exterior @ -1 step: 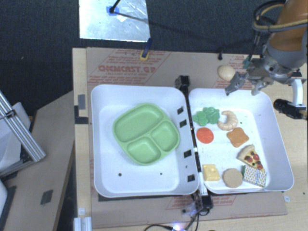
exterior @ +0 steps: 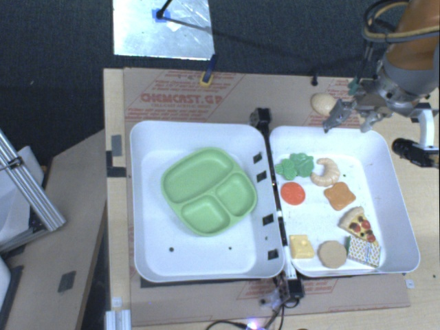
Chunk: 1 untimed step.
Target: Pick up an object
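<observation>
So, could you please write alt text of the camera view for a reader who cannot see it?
A grey robot arm's open gripper hovers above the far edge of the right white bin, holding nothing. That bin holds toy foods: broccoli, croissant, tomato slice, toast, pizza slice, cheese. The left bin holds a green divided plate.

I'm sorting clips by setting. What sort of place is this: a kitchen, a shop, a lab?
Most likely a robotics lab bench: two white bins side by side, toy food such as a pizza slice, and a robot arm's gripper above them.
</observation>
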### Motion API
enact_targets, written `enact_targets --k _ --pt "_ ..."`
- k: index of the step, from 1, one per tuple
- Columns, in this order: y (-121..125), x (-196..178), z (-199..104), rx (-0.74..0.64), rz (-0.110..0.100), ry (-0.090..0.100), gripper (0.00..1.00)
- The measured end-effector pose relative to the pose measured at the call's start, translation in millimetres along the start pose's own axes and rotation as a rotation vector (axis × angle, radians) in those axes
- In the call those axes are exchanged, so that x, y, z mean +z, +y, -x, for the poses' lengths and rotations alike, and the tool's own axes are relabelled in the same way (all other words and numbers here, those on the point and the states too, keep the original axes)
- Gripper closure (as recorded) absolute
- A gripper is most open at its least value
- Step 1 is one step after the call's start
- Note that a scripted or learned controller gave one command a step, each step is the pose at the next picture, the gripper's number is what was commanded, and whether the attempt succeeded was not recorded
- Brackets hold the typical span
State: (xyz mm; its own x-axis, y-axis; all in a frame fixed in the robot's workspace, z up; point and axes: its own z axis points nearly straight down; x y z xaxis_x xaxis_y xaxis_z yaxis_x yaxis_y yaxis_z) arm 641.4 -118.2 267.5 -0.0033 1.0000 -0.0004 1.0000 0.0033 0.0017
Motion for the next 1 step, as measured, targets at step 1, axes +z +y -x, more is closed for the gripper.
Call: enact_targets --k 1 --pt "-7.5 55.5 -6.5 0.002 -0.004 0.001 0.0"
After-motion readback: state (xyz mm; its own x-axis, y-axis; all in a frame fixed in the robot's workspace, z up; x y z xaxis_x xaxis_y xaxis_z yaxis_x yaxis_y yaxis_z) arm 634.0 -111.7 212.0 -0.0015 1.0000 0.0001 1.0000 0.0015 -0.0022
